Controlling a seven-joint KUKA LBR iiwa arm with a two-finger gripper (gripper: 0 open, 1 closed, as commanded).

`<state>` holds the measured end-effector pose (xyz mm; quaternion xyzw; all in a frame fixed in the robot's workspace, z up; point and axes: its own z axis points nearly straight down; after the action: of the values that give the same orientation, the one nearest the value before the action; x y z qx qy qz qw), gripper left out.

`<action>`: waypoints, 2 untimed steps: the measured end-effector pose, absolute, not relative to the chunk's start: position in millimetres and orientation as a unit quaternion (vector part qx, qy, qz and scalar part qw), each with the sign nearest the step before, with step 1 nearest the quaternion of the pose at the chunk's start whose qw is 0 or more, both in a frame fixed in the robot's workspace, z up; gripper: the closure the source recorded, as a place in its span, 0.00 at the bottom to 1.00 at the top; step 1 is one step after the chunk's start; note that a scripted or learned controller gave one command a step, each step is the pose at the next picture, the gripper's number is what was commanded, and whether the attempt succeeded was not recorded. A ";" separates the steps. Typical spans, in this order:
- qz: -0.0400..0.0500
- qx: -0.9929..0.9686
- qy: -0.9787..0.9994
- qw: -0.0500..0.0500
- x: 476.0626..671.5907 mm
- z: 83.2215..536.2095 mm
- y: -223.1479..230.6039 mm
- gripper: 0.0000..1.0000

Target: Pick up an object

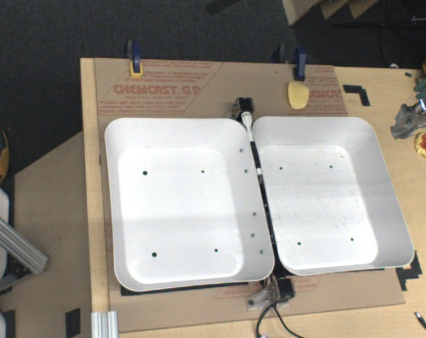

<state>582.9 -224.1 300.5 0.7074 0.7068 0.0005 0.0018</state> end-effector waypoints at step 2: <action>-0.001 0.705 0.709 -0.004 546.3 240.7 -153.2 1.00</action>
<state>546.3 -153.2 240.7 0.7051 0.7091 -0.0009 -0.0037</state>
